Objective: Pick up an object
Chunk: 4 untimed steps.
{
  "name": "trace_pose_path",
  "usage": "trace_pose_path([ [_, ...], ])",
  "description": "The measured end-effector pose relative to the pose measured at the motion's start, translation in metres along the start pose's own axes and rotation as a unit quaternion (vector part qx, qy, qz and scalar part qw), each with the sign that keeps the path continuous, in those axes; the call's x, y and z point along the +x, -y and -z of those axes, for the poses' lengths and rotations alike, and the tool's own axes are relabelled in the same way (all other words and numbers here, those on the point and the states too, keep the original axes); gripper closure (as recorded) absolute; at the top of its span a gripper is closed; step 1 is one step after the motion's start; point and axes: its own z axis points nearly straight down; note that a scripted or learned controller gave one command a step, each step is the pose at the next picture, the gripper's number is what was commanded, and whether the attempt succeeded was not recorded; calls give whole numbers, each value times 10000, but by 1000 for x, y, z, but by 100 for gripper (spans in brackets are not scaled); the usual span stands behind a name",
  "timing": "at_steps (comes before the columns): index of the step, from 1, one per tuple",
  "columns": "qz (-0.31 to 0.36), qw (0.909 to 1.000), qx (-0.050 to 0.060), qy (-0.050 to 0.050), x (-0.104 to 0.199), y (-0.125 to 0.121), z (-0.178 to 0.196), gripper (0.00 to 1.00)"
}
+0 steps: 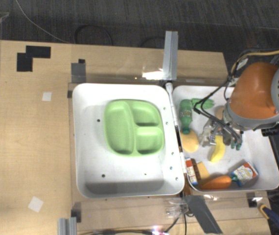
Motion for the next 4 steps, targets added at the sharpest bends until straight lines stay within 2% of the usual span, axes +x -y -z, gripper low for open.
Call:
trace_pose_path([
  [1,-579,9983,18,-59,-27,16,128,100],
  [2,-574,9983,20,-116,-25,15,123,0],
  [3,798,9968,0,-102,-34,-17,-8,0],
  [4,828,9965,-5,-66,-36,-19,4,100],
])
